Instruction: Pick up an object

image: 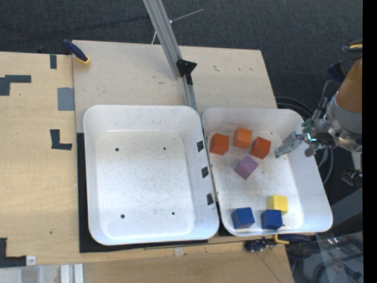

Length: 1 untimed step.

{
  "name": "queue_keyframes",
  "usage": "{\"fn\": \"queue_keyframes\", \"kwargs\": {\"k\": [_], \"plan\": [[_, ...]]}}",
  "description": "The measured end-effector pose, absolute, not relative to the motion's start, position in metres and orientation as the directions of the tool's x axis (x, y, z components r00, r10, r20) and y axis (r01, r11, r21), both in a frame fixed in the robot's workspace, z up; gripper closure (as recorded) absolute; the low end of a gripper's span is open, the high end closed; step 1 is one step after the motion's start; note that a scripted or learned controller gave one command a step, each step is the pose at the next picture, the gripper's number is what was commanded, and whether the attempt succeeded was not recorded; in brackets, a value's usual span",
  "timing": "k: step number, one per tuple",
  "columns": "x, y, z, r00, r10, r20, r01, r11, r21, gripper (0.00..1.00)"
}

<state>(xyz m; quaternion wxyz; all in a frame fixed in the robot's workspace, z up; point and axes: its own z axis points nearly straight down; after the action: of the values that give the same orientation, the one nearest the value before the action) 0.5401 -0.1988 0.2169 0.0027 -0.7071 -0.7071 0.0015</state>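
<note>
The right bin (311, 175) holds several small cubes. Three orange ones sit near its back: one (219, 144) at the left, one (242, 138) in the middle and one (261, 147) at the right. A purple cube (246, 167) lies just in front of them. Near the front edge are two blue cubes (242, 217) (271, 219) and a yellow cube (278, 203). My gripper (297, 145) hovers over the bin's right side, to the right of the rightmost orange cube, its fingers spread with nothing between them.
The left bin (94, 122) stands beside the right one, with black clips (204, 171) along the shared rim. A slanted metal rail (165, 31) crosses the bench behind the bins. A blue and yellow tool (76, 51) lies at the back left.
</note>
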Motion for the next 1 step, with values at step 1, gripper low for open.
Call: {"fn": "queue_keyframes", "kwargs": {"k": [1], "plan": [[0.5412,-0.1987,0.2195,-0.002,1.0,0.0,1.0,0.002,-0.001,0.0]]}}
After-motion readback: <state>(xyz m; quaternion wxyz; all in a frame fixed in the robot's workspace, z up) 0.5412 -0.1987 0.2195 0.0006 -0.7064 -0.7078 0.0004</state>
